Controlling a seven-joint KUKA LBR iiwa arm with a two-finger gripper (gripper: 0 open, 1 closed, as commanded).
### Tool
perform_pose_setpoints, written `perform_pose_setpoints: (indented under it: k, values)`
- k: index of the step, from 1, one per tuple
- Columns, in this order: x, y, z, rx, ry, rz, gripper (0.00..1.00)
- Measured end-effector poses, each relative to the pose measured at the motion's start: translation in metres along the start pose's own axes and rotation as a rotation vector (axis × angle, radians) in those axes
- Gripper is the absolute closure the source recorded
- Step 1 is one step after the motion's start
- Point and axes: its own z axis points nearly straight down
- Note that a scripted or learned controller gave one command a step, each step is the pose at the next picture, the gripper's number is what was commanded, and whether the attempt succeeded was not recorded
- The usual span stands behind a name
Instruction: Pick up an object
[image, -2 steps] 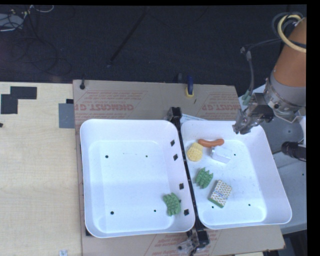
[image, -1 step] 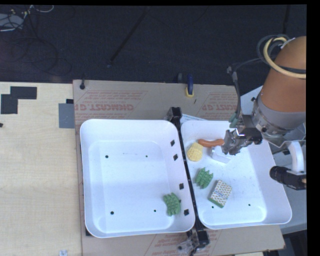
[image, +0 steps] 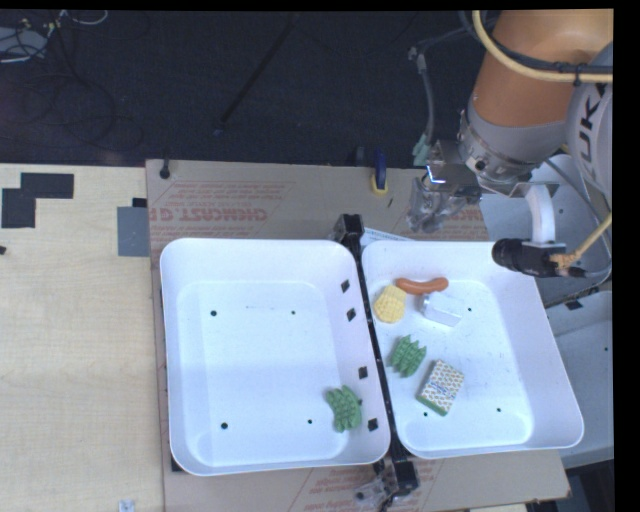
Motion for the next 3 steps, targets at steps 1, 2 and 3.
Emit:
perform_pose_setpoints:
  k: [1, 2, 3]
  values:
    - [-0.045, -0.057, 0.052, 0.015, 0.000, 0.011, 1.00]
    - [0.008, -0.003, 0.010, 0.001, 0.000, 0.001, 1.00]
    - [-0.021, -0.091, 0.055, 0.018, 0.001, 0.010, 1.00]
